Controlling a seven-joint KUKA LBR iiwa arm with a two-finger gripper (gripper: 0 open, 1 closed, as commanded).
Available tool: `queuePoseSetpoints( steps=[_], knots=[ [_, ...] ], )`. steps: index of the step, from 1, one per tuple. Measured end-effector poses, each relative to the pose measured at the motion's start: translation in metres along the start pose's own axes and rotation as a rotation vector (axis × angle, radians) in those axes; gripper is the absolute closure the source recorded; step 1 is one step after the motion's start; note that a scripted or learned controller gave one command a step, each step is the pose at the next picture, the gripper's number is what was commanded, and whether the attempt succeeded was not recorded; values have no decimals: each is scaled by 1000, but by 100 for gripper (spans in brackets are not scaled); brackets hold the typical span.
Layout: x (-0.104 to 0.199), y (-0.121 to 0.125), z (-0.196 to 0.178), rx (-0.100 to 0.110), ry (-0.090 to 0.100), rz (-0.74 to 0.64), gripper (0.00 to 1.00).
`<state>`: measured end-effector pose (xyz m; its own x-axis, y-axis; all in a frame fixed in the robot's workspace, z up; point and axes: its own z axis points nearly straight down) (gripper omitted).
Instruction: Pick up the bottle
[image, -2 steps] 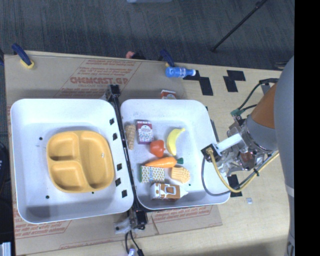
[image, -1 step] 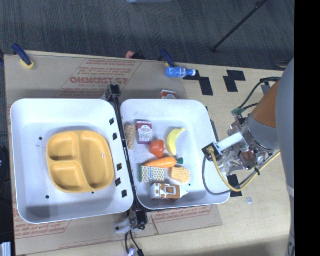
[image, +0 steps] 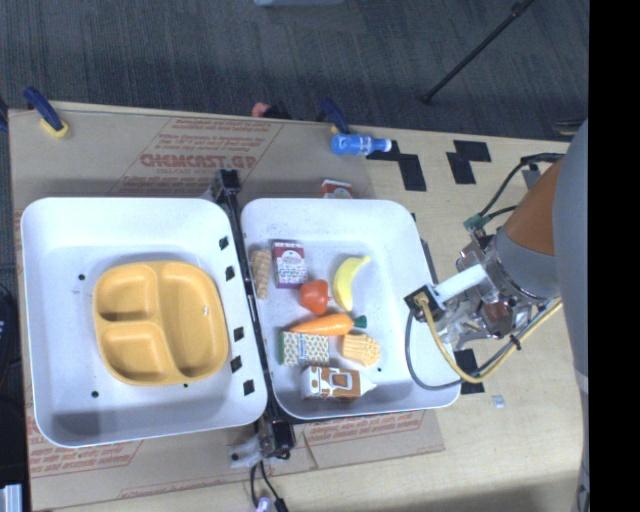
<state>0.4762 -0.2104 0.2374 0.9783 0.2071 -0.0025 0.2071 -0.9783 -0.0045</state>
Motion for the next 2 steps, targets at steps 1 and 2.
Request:
queuePoseSetpoints(
  steps=[1,2],
  knots=[
    [0,0,5,2,-2,1,100],
    [0,0,-3,0,0,1,100]
  ],
)
